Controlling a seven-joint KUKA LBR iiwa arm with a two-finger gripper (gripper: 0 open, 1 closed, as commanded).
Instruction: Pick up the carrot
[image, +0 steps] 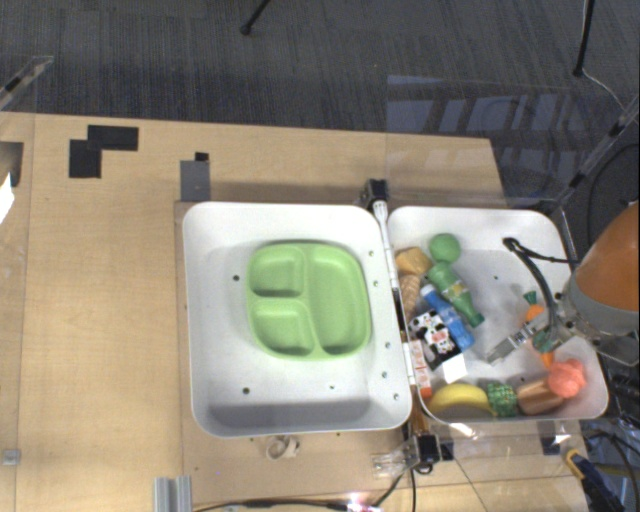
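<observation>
Cabling and a small clamp (420, 452) lie at the near edge of the bench (90, 350), just below the seam between the two bins.

1. Left bin (200, 300): holds a green divided plate (305, 298). Nothing here concerns the task.

2. Right bin (480, 218), left side: a tan bread-like item (410, 263) lies at the far end, with a green bottle (450, 272) beside it. A blue bottle (443, 308) and a black-and-white carton (433, 335) follow towards the near side. All of these lie well apart from the work point.

3. Right bin, near wall: a banana (458, 398), a small green item (503, 398), a brown sausage-like item (535, 398) and a pink toy (567, 378) lie in a row.

4. Carrot (538, 314): a small orange piece, located in the right half of the right bin, far of the pink toy and touching or just beside the gripper (525, 335). A green fragment close to it may be its top; this cannot be confirmed.

5. Gripper state: whether the pincer is spread, pressed together or pinching the carrot cannot be told at this size and angle.

6. Arm (610, 270): reaches in from the right, low over the bin.

Judged step: the grasp itself, with the tool down at the carrot. The next move calls for a firm closure on the carrot, then a straight lift.

Obstructions: the pink toy and the sausage-like item lie near; a sideways drift could nudge them. The black cable (530, 254) at the wrist runs just far of the carrot.
</observation>
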